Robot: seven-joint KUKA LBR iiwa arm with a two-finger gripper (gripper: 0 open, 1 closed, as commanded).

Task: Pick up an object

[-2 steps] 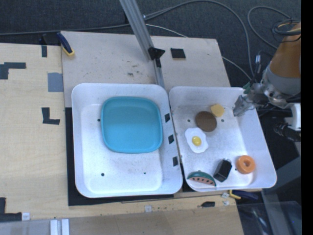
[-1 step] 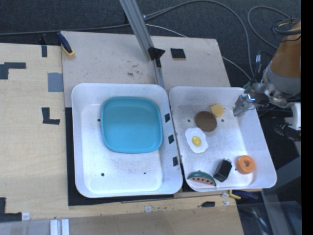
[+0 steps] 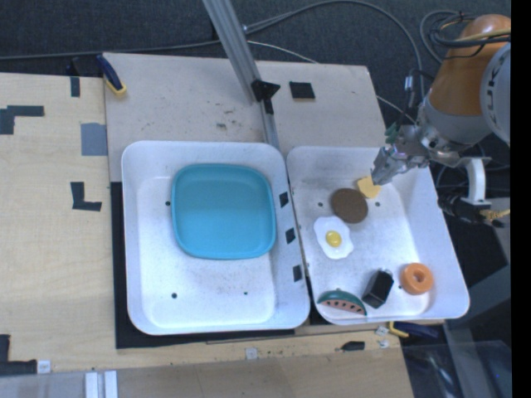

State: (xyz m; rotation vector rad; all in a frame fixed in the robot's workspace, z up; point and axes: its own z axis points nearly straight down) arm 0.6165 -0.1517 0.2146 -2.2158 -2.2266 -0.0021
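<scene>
- Grey arm with an orange band enters the camera view from the right; its gripper hangs over the upper part of the right bin.
- Gripper state: cannot tell how far it is parted, and no item is seen clamped in it.
- Yellow cheese wedge, one piece, lies just below and left of the gripper tip, so close that contact cannot be ruled in or out.
- Brown round patty, one, lies just beside the wedge on its lower left, near the gripper.
- Fried egg, one, lies below the patty toward the bin's left wall.
- Watermelon slice, one, lies at the bin's lower left corner.
- Black block, one, lies just right of the slice.
- Orange doughnut, one, lies near the lower right corner, well apart from the gripper.
- Left bin holds one blue square plate, well apart from the gripper.
- Bins counted: two, side by side on the counter.
- Metal post, one, slants over the counter above the bins.
</scene>
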